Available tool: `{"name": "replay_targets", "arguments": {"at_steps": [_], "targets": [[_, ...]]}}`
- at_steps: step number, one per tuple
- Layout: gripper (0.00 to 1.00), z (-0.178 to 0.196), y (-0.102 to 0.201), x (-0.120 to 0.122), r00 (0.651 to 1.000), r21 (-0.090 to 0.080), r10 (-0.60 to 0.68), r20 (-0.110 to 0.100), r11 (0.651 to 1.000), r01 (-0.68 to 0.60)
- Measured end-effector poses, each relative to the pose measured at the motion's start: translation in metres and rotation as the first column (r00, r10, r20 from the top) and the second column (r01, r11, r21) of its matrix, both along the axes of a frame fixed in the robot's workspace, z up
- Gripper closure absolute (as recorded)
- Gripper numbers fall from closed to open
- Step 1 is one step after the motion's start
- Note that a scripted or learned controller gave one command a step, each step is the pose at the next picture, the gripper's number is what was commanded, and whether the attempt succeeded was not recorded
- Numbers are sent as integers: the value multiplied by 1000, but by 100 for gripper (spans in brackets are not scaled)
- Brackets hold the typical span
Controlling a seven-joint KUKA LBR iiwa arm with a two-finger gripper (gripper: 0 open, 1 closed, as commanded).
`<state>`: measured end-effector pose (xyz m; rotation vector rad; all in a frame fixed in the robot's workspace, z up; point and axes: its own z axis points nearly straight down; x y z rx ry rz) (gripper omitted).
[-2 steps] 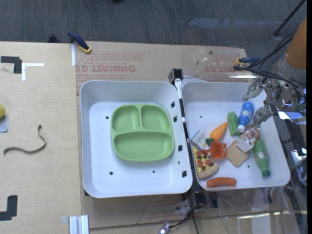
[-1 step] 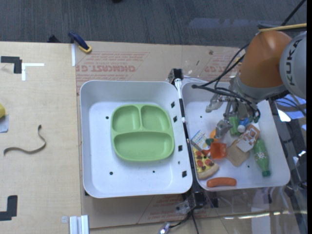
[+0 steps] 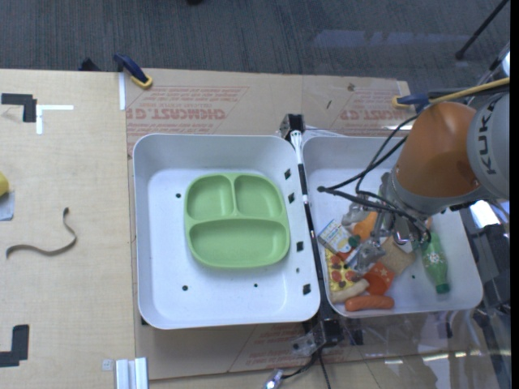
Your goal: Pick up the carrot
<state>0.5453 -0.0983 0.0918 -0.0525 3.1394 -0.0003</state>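
Over right bin (image 3: 454, 294), gripper (image 3: 366, 254) sits down among the pile; can't tell its opening or whether it grips anything. Carrot (image 3: 369, 302) lies near the bin's front edge, beside pizza slice (image 3: 340, 275). Green bottle (image 3: 435, 264) toward right wall. Left bin (image 3: 154, 241) holds green divided plate (image 3: 238, 220), centred.
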Motion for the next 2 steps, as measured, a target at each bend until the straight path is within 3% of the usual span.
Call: {"name": "replay_targets", "arguments": {"at_steps": [1,2], "targets": [[100,10,-4,2,1000,-6,-2,5,1000,2],[100,100,29,6,876,0,-482,2,876,482]]}}
